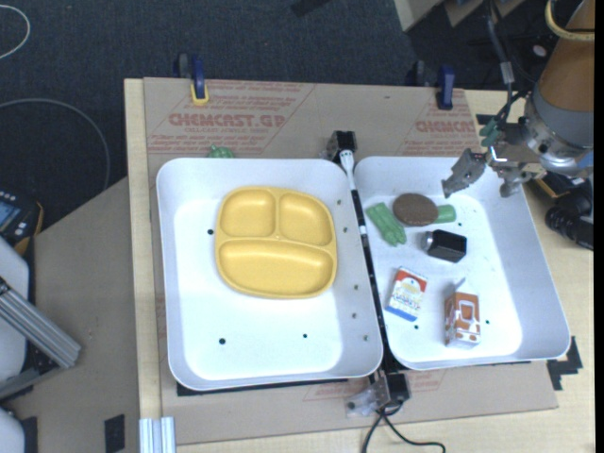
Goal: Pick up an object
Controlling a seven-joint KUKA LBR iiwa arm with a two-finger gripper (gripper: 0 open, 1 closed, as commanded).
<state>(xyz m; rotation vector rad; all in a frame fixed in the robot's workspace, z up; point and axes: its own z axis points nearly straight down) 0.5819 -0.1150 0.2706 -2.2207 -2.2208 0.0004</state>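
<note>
**Gripper above the right bin's far edge**

The gripper (489, 173) hangs with fingers spread wide, holding nothing, over the right bin (528, 253). Just below-left lies a flat brown disc (413, 209), bare white floor separating them.

Divided plate (276, 242) in left bin (189, 328); disc (413, 209), block (446, 244), two cartons (408, 293) in right bin (528, 281).

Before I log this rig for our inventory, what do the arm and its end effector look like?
The arm is grey with a broad orange band above the wrist, its links rounded. Below that sits a silvery metal wrist section with thin dark cables running along it. The end effector has two slim grey metal fingers and a small green spot near its base.
</note>
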